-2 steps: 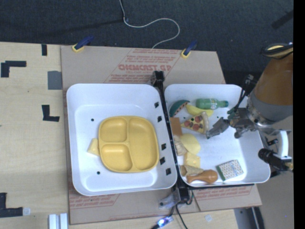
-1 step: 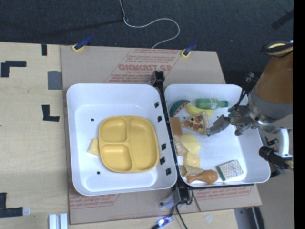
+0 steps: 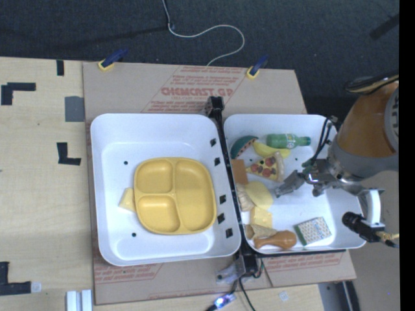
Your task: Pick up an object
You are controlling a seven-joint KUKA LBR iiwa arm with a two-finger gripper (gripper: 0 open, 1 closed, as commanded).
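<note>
A robotics laboratory is indicated. Two white bins [image 3: 104, 173] are fixed side by side on a cardboard sheet [image 3: 194, 89], which is clamped to the table [image 3: 39, 173] by blue and yellow clips [image 3: 113, 58]. Black marker shapes [image 3: 65, 153] are laid out on the table. An industrial arm [image 3: 369, 135] is mounted at the right. Plastic toy foods [image 3: 262, 167] are gathered in the right bin, and a cable [image 3: 207, 34] is trailed over dark carpet [image 3: 78, 11].

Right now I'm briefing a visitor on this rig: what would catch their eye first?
Likely the yellow divided plate, sitting in the left bin. Next, the jumble of toy food along the right bin's left side, including a banana and green bottle, with the gripper reaching toward it.
</note>
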